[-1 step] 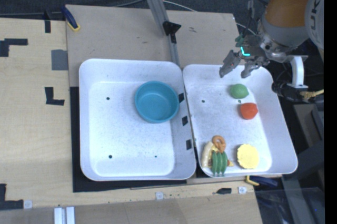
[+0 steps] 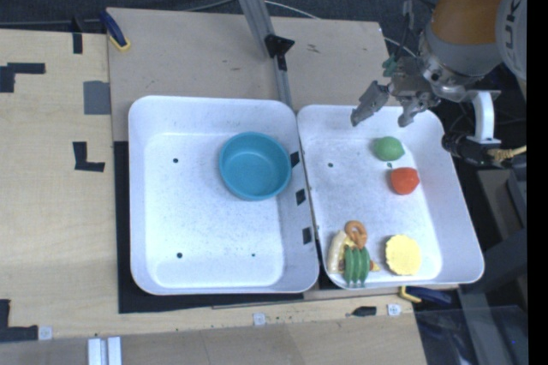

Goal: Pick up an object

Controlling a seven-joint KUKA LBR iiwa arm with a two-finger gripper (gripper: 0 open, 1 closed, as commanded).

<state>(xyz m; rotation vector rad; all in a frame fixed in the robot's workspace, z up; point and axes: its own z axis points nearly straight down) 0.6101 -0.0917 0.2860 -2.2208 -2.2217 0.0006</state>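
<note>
A green round object (image 2: 388, 148) lies in the right bin (image 2: 330, 140), a red one (image 2: 403, 180) just below it. Nearer the front edge sit a yellow disc (image 2: 402, 255) and a small toy cluster (image 2: 352, 253). The end effector (image 2: 385, 112) hangs above the bin's far side, fingers spread wide, holding nothing. A blue bowl (image 2: 254, 166) rests in the left bin (image 2: 163, 200).

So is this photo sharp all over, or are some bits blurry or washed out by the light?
In the camera view the lighting is soft and even: the white bins look bright but not glaring, the blue bowl casts only a faint shadow, the small items look slightly soft, and the pincer over the right bin looks a little smeared, so its fine detail is hard to read.
</note>
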